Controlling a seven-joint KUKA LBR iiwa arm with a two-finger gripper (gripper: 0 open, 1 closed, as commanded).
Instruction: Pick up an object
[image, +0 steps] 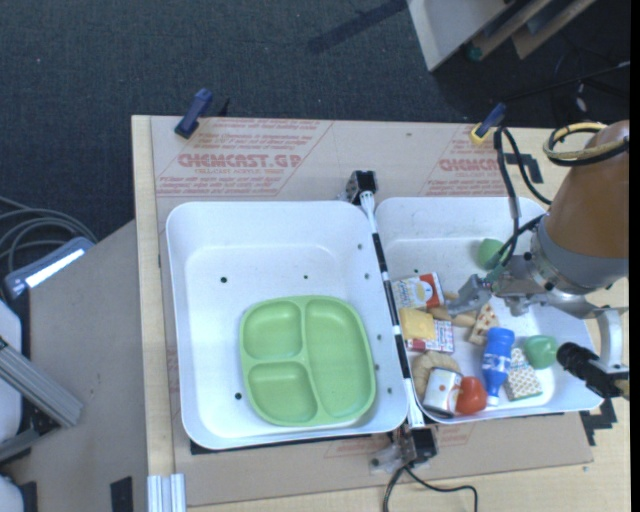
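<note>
Tool (478, 292) is seen low over right bin (440, 215), finger state not discernible | blue bottle (497, 361) lies nearby | green divided plate (305, 359) rests in left bin (200, 240)

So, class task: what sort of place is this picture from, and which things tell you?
Probably a robotics lab test bench: a robot arm reaching over two white bins, toy food and a green divided plate as props, cables on carpet.

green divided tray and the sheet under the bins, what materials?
Green divided tray: looks like moulded plastic, matte to satin, with rounded compartment walls and uniform colour. Sheet under the bins: probably an acrylic panel with its brown paper masking left on, going by the repeated red print.
</note>
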